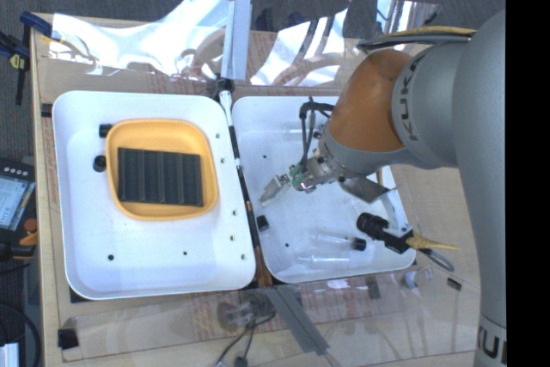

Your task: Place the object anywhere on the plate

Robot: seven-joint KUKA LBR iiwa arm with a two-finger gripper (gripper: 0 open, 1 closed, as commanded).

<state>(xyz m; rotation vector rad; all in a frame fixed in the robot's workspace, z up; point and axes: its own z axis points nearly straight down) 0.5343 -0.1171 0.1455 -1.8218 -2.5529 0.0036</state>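
Gripper over right bin; finger state cannot be told. Yellow plate with dark ridged insert in left bin.

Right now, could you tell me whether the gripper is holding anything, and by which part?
It cannot be told: the gripper hangs over the right bin, too small and blurred to show anything between its tips.

I see crumpled silver foil behind the two white bins, and a small screen at the bench's left edge.
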